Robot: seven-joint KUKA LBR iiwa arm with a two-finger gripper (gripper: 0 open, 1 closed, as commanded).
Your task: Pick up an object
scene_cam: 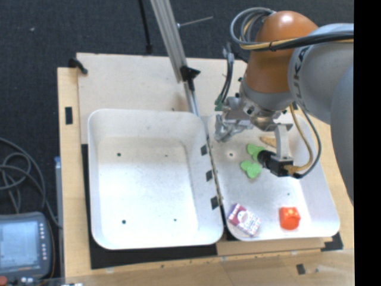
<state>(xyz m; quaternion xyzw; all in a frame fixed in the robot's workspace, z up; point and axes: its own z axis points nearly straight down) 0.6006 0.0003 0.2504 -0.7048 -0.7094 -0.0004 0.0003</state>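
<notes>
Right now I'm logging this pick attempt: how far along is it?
Early. The gripper sits over the right bin's upper left corner, with nothing visibly carried. The green object, the orange object and the small patterned packet all lie on the bin floor. Grasping and lifting one remain.

Around your pale wooden bench (70,159) lies dark carpet (71,16); a metal pole (169,34) slants overhead, with cables (15,162) and what may be a pendant (21,246) at left.
</notes>
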